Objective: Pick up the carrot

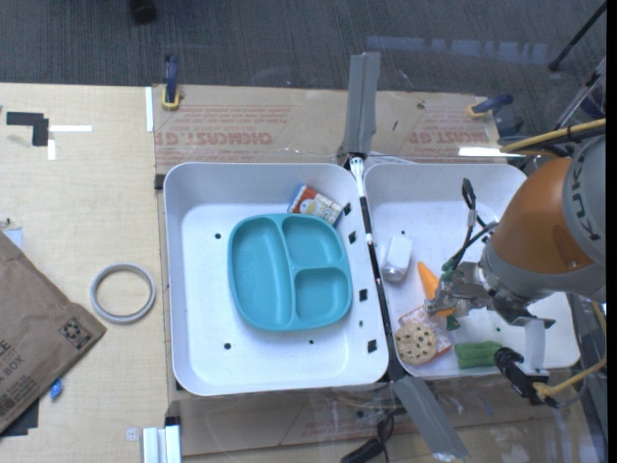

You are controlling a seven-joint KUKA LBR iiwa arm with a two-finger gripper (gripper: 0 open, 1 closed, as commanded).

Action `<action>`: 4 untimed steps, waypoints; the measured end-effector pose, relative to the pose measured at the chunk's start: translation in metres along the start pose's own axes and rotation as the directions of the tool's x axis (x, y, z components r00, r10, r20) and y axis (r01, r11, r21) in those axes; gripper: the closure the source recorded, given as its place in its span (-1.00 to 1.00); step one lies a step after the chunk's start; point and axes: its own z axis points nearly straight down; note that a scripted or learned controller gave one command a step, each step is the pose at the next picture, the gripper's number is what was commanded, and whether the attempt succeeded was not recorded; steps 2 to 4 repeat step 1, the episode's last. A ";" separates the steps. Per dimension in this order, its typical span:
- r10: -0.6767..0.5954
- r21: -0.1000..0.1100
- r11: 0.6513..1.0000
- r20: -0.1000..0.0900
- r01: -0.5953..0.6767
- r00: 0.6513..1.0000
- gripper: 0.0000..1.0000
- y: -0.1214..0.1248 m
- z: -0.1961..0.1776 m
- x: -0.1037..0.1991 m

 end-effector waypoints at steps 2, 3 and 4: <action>-0.206 0.008 0.978 0.003 0.206 0.979 1.00 0.012 -0.087 0.078; -0.206 0.008 0.978 0.003 0.206 0.979 1.00 0.012 -0.087 0.078; -0.206 0.008 0.978 0.003 0.206 0.979 1.00 0.012 -0.087 0.078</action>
